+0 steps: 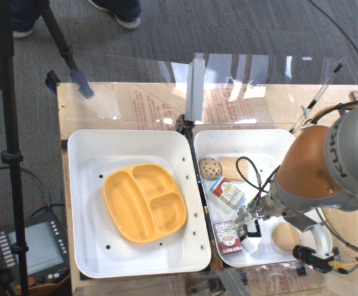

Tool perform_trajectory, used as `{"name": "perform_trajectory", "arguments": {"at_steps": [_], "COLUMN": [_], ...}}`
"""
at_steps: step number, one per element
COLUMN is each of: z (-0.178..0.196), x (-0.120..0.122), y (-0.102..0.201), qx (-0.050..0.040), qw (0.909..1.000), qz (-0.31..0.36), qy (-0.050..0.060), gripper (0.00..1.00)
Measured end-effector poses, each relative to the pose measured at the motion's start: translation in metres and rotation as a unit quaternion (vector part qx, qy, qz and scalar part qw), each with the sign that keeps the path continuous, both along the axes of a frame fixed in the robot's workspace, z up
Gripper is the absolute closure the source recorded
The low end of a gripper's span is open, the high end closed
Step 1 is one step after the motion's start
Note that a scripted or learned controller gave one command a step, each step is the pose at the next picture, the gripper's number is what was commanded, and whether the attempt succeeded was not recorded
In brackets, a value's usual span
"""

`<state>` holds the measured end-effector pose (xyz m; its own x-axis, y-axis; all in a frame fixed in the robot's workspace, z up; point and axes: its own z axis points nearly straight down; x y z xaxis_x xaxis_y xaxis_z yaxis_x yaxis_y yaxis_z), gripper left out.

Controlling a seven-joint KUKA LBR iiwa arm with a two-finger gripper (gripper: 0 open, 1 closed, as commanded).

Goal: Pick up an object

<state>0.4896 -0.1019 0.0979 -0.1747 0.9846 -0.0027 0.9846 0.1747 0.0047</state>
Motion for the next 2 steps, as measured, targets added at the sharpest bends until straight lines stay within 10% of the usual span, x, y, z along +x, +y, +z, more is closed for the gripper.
{"name": "perform_trajectory", "arguments": {"at_steps": [2], "z": [0.166], "x": [0.077], "y": [0.079], "qx": [0.0005], "qw": [0.9959], "qz": [0.09], "qy": [0.005], "gripper": [1.0]}}
